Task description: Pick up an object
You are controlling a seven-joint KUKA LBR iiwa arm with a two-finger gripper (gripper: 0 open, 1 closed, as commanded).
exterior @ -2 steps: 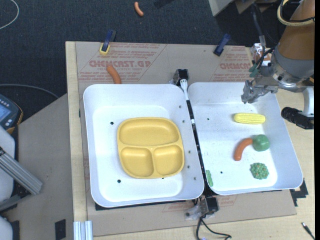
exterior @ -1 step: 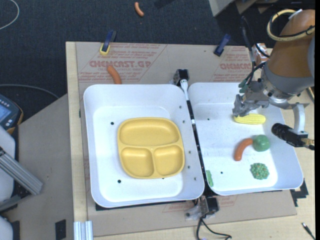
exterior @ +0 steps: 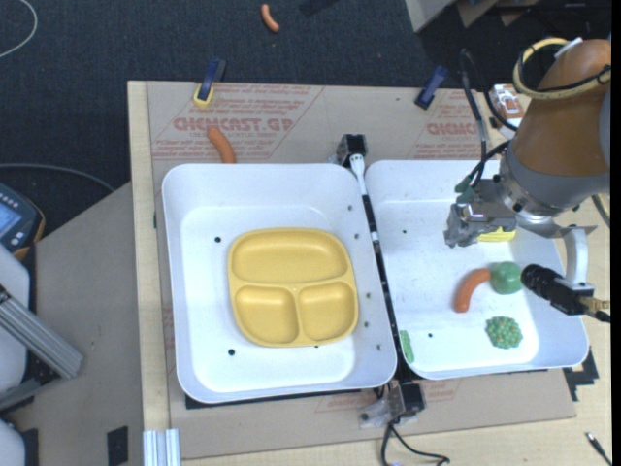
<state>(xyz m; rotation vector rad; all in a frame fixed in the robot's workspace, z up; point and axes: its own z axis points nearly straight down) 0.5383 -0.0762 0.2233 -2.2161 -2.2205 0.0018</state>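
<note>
Nearest the camera, at the bench's front edge, a small black clamp [exterior: 400, 402] with trailing wires sits at 6 o'clock below the seam where the two bins meet.

Left bin [exterior: 194, 260]: it holds a yellow divided plate [exterior: 291, 286] lying flat near its centre, one long compartment toward 12 o'clock and two smaller ones toward 6 o'clock. All three compartments look bare.

Right bin [exterior: 417, 260]: an orange sausage-shaped piece [exterior: 471, 288] lies curved near the middle. Just beside it at 3 o'clock is a round green object [exterior: 505, 277], touching or nearly touching its upper end. A bumpy green cluster like broccoli [exterior: 504, 332] lies at 5 o'clock from the sausage, apart from both. A thin green strip [exterior: 406, 346] rests against the bin's left wall at 7 o'clock. A yellow item [exterior: 497, 232] peeks out under the gripper at 12 o'clock from the round green object.

Over that bin's 1 o'clock area the gripper [exterior: 468, 223] hangs from the grey arm [exterior: 563, 115]. Whether its fingers are open or closed, I cannot tell, and nothing is visibly held between them.

Outside the bins, a second orange sausage [exterior: 222, 145] lies on the cardboard [exterior: 291, 115] at 12 o'clock from the left bin, and a third orange piece [exterior: 270, 16] lies on the dark floor beyond.
</note>
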